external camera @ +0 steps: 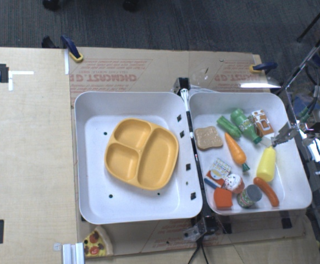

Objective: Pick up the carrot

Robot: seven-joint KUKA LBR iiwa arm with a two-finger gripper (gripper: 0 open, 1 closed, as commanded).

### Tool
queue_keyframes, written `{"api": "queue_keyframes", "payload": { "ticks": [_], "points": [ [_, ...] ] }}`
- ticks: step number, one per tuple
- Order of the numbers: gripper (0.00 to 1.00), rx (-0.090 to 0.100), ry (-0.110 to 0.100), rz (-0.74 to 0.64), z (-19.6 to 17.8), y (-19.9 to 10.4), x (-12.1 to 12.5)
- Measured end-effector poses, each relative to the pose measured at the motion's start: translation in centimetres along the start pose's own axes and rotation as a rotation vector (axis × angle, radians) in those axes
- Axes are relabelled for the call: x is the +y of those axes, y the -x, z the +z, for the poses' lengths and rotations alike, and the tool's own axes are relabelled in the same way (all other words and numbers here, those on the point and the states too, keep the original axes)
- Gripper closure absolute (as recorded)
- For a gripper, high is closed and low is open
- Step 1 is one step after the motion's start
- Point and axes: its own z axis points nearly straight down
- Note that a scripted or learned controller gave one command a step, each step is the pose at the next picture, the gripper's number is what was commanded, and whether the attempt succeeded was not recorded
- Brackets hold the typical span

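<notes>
Lying untouched in the right bin [292, 147], centre-right of the frame, the carrot [236, 150] awaits pickup; the claw [281, 137] hovers near the bin's right wall, its opening impossible to judge.

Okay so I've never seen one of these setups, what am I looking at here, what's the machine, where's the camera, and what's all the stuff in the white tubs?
One camera looks down at a slant on a bench with two shallow white bins. The left bin holds a yellow divided plate. The right bin holds toy food: the carrot the robot should pick up, a slice of bread, a green vegetable, a yellow bottle, a sausage and a small can. The robot arm reaches in from the right; its gripper sits near the right bin's far right side, apart from the carrot, holding nothing that I can see.
</notes>
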Motion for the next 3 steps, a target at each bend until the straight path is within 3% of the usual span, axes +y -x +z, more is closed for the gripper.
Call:
{"api": "queue_keyframes", "payload": {
  "ticks": [1, 2, 3],
  "points": [
    [0.00, 0.001, 0.000, 0.030, 9.7, -2.9, 3.9],
    [0.00, 0.001, -0.001, 0.119, 16.8, -8.7, 4.9],
    [1.00, 0.001, 0.000, 0.122, 15.8, -8.5, 4.9]
  ]
}}
